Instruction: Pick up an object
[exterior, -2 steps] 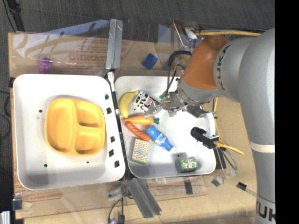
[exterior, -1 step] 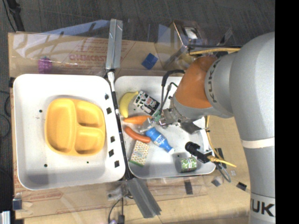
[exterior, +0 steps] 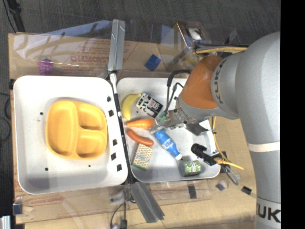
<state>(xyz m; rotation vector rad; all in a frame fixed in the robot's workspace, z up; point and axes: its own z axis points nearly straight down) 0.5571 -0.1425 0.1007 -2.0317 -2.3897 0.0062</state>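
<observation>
The blue bottle [exterior: 167, 143] lies on the floor of the right bin [exterior: 159, 173], near its middle, with its long axis running on a slant from upper left to lower right and its white cap at the lower right end. Its upper left end sits just below the gripper [exterior: 167, 119], which hangs low in the bin under the arm's orange band, so the bottle is the nearest thing to it and runs away from it toward the bin's lower right. Just to the gripper's left lies an orange carrot [exterior: 140, 123], almost level across the view, its right tip close to the bottle's upper end; below the carrot a red sausage [exterior: 139, 136] lies on a gentler slant. Above them are a yellow banana [exterior: 128, 107] and a black-and-white box [exterior: 149, 105], and a patterned packet [exterior: 142, 157] rests near the bin's lower left. A small green can [exterior: 191, 167] sits beyond the bottle's cap. How far apart the gripper's parts stand I cannot tell, as the wrist hides them, and nothing can be seen held. The left bin [exterior: 28, 175] holds a yellow divided tray [exterior: 76, 128], well apart from the arm
</observation>
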